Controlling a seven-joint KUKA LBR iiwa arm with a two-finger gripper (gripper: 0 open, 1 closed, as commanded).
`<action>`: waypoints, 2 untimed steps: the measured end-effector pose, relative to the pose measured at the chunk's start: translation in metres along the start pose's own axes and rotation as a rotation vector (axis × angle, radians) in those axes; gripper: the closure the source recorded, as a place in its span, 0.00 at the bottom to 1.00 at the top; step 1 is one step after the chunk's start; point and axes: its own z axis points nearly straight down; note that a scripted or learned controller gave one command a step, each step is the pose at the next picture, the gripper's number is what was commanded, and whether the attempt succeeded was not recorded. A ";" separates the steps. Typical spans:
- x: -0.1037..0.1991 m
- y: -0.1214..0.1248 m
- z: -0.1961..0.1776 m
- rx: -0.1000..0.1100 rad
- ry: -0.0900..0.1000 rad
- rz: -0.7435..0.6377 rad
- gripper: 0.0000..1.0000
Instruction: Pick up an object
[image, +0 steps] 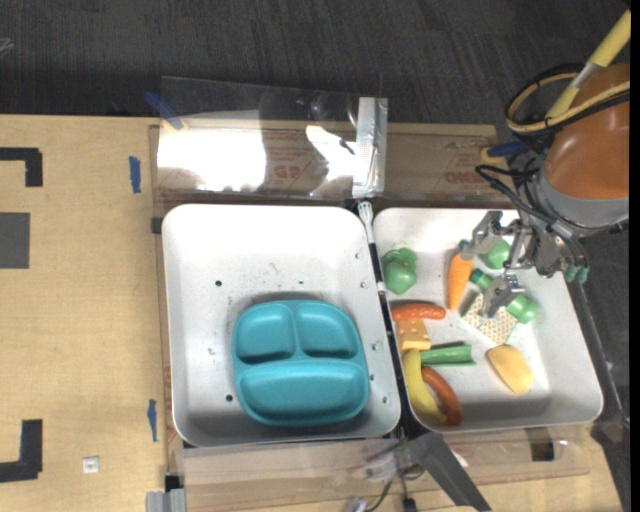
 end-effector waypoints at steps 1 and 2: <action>-0.023 -0.003 0.127 0.000 -0.008 0.151 0.00; -0.027 -0.002 0.115 0.003 -0.020 0.149 1.00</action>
